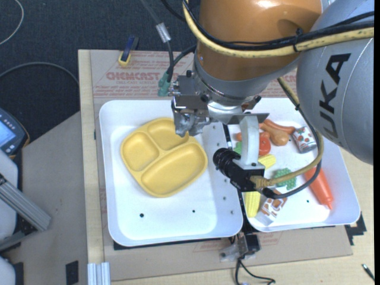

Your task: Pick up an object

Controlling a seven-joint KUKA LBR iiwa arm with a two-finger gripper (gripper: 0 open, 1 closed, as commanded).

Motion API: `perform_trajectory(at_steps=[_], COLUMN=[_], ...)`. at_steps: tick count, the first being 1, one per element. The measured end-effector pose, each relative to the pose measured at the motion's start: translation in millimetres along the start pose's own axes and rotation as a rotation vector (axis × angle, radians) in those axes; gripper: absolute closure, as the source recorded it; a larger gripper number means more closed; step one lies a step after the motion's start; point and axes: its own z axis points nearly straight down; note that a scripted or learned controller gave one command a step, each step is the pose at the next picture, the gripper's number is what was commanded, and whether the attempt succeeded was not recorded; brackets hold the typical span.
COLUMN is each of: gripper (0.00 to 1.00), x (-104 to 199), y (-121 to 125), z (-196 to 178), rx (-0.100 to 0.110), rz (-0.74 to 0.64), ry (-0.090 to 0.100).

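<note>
A yellow divided plate (163,157) lies in the left bin (119,218), tilted toward the back right. My gripper (191,121) hangs under the big orange and grey wrist, over the plate's back right rim and close to the divider between the bins. The wrist hides most of it, and nothing is visibly held. In the right bin (344,209) lie toy foods: an orange carrot (321,187), a yellow corn cob (253,202), a brown drumstick (278,134), a pizza slice (304,138) and a green piece (284,177).
A black cable fitting (233,166) and a yellow cable loop hang from the wrist over the divider. A second pizza piece (274,205) lies by the corn. The bins rest on a cardboard sheet (98,88) carrying a small blue and yellow item (126,51).
</note>
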Motion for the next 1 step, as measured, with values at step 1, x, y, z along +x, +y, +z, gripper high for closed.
perform_trajectory(at_steps=[1], gripper=[1.0], x=[20.9], y=[30.7], z=[112.8], rx=[0.021], rz=[0.0], ry=[-0.009])
